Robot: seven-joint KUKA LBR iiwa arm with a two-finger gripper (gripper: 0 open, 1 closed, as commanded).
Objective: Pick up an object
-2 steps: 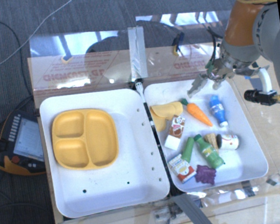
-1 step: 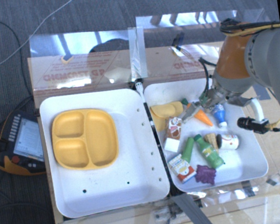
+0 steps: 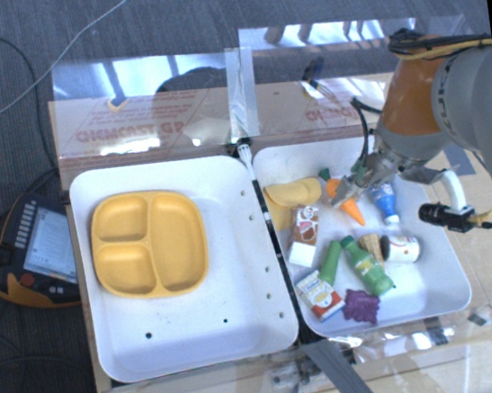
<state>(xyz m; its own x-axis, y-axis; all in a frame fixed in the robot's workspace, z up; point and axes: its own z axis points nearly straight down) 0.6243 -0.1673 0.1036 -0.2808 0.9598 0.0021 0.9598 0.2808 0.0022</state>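
Here fingers (image 3: 351, 187) just above carrot (image 3: 353, 211).

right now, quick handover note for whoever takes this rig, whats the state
Gripper: low over the right bin, near the orange carrot and blue-capped tube; grasp unclear from this view.
Things: toys cluttered in the right bin, including a green bottle, purple grapes and small cartons. Yellow divided plate sits in the left bin.
Done: nothing visibly lifted.
Left: secure one object and raise it.
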